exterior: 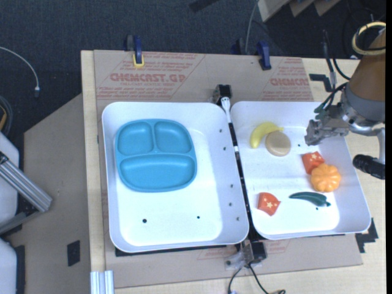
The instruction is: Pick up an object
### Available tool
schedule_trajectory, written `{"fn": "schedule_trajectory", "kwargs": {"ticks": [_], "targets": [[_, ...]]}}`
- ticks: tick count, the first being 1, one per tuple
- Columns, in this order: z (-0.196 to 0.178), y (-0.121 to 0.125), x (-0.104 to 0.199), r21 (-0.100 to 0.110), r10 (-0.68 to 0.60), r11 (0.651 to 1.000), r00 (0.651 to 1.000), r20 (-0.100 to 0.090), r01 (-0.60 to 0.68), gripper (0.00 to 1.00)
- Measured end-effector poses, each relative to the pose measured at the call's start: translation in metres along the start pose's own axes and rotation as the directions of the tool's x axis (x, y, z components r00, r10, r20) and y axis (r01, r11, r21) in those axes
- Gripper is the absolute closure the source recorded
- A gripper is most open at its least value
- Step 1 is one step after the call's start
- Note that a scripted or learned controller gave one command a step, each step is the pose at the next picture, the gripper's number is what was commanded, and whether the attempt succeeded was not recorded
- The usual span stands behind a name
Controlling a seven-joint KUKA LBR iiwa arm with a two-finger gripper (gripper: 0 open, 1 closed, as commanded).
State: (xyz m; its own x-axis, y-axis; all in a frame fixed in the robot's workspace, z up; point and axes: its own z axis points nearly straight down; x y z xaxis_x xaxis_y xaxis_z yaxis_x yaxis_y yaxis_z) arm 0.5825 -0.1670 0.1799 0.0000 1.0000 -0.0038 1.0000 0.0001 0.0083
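While the pincer (pixel 318 130) hangs over the far right part of the right bin (pixel 349 216), no object is seen between its fingers; whether it stands wide or narrow cannot be told from this slant. Six small objects lie in that bin, all candidates for the task. Just beside the pincer, on the near side, sits a red block (pixel 313 160), with an orange pumpkin-shaped toy (pixel 325 177) touching or nearly touching it a little nearer still. Left of the pincer lie a tan round piece (pixel 278 144) and a yellow banana (pixel 263 133), the two pressed against each other. Well nearer the viewer than the pincer rest a dark green chilli (pixel 309 198) and, further left, a second red piece (pixel 268 204), each apart from its neighbours.

All appear to be toy foods, judged light and fairly rigid, with smooth surfaces likely to slip under an off-centre pinch. The red block beside the pincer looks the shortest reach; its flat opposite faces would suit a two-finger hold, though the pumpkin crowds one side. The pumpkin's rounded body may roll out of a grip unless taken across its middle. The chilli lies low and thin, best taken across its width at mid-length. The banana and tan piece leave little finger room between them.

Far to the left of the pincer, the left bin (pixel 122 225) carries a blue divided plate (pixel 156 154). Both bins rest on the tabletop (pixel 98 133).
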Motion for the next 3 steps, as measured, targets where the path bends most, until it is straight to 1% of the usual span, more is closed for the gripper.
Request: {"fn": "schedule_trajectory", "kwargs": {"ticks": [1,2,3], "targets": [[-0.022,0.001,-0.001,0.003,0.0,1.0,1.0,-0.001,0.0,1.0],[-0.016,-0.009,0.053,0.011,-0.005,1.0,1.0,-0.007,0.005,1.0],[-0.02,-0.02,0.097,0.01,-0.004,1.0,1.0,-0.007,0.005,1.0]]}}
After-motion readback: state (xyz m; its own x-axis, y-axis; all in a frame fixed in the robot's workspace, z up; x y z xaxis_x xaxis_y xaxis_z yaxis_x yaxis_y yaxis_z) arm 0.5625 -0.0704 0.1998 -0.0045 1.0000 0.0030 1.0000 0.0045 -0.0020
